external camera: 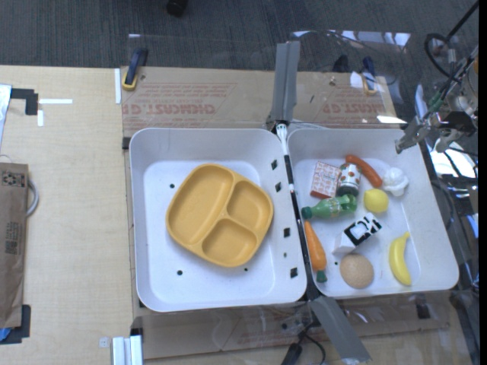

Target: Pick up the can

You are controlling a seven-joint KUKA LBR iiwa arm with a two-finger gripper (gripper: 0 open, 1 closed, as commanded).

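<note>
Can (pixel 349 179): stood upright in right bin (pixel 437 226), far-middle, between red carton (pixel 325 179) and sausage (pixel 364 170) | hand (pixel 426 128): seen at far-right rim, can lies left and nearer | hand opening: cannot be told

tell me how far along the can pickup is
Nothing looks done yet: the can lies in the right bin, among the red carton, green bottle and lemon. In hand: the gripper sits at that bin's upper right corner, apart from the can. Left: reaching over, gripping the can and lifting it.
</note>
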